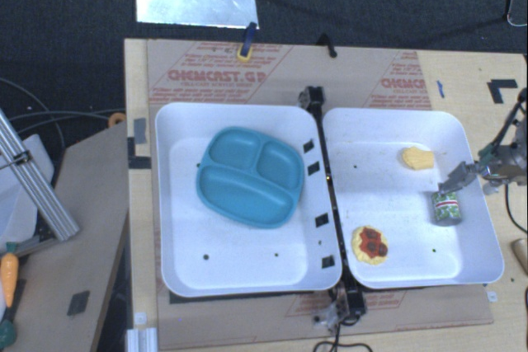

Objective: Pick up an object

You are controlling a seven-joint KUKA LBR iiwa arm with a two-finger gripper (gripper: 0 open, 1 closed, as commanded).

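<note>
Currently the gripper (456,175) is low over the right bin (396,132), near its right wall, reaching in from the right edge of the bench (346,70). Only the grey wrist end of the arm (505,165) is in frame. One metallic finger (454,176) slants down-left and ends at the top of a small can (447,207) with a green, speckled label. Finger tip touches or nearly touches the can's rim; can't tell which. Can't tell finger spacing either: the second finger isn't resolvable, so no confirmed grasp. The can stands upright on the bin floor, close to the right wall, roughly mid-depth.

Other items in the right bin:
- yellow lump (418,158), toward the far right corner, apart from the can
- small round pizza toy (370,244), yellow with red topping, near the front edge, left of centre, well apart from the can

The left bin (186,260) carries a blue divided plate (250,176), three compartments, lying flat around the bin's centre, slightly tilted in plan. Nothing visible in its compartments.

Both bins sit side by side on a cardboard sheet (223,74) printed with red lettering, joined along the middle by a black strip with clips (318,169).
</note>
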